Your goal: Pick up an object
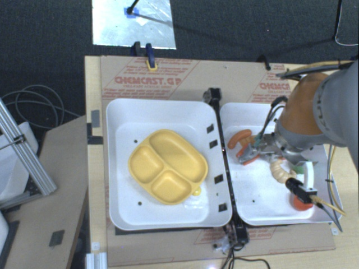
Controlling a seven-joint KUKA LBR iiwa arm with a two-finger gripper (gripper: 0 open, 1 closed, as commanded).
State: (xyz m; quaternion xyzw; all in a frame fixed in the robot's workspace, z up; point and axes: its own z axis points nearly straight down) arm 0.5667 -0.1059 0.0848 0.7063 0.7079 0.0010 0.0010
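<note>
Jaws apart, set down around an orange curved piece in the right bin.

The gripper (251, 148) straddles the orange curved piece (240, 138) near the right bin (263, 214)'s left wall; the grasp looks poised, not closed, so the next move calls for closing and lifting straight up. A yellow divided plate (168, 165) lies in the left bin (120, 150). The board (185, 74) beneath reads "CHEMCAST" in red print.

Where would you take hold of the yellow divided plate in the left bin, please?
Grip the yellow plate by its raised outer rim, from above, on the edge nearest the right bin: it lies flat, so only the rim offers a lip.
</note>
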